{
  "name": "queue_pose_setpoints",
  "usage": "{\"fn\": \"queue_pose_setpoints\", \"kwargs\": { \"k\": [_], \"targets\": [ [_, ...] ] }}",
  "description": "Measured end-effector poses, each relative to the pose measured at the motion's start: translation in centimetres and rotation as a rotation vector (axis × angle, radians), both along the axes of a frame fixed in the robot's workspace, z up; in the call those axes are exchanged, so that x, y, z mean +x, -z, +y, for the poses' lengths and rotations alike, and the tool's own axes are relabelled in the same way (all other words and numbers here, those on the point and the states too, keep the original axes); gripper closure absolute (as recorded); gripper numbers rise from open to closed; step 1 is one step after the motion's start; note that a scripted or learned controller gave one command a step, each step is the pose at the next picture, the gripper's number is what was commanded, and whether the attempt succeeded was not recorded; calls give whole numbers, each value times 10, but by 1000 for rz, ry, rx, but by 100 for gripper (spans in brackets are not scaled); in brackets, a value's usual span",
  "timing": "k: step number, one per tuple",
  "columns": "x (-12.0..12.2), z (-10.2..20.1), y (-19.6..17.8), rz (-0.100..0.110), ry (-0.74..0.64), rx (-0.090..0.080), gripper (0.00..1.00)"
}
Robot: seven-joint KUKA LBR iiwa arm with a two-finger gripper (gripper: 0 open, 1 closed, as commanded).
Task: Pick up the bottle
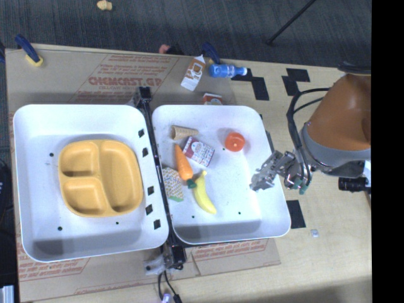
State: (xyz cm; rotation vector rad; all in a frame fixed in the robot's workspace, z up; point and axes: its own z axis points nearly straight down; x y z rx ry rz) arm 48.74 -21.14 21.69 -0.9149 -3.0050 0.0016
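The bottle is small and blue with a pale cap end, lying on its side on the bench behind the right bin, outside it. My gripper hangs over that bin's right rim, far in front of the bottle and to its right. The grey wrist with its orange band comes in from the right. Nothing shows held in the gripper.
The right bin holds a carrot, a banana, a red ball, a red-and-white carton, a brown roll and a patterned packet. A yellow divided plate lies in the left bin. A small carton lies beside the bottle.
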Motion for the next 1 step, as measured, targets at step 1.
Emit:
{"fn": "queue_pose_setpoints", "kwargs": {
  "k": [1],
  "targets": [
    [-11, 43, 28, 2, -279, 2, 100]
  ]
}}
